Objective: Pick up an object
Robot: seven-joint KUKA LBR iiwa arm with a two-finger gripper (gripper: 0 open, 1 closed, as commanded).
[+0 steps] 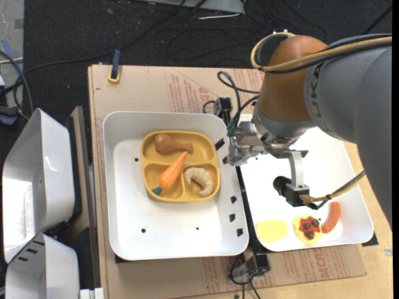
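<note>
A yellow divided plate lies in the left white bin. It holds a brown chicken drumstick, an orange carrot and a pale shrimp, each in its own compartment. In the right bin, near the front, lie a flat yellow disc, a small red and dark piece and an orange-red sausage. My gripper hangs over the wall between the two bins, just right of the plate, with nothing seen in it.
The grey arm with its orange band covers the back of the right bin. Cables run over the cardboard behind the bins. Two more white containers stand off the bench at the left.
</note>
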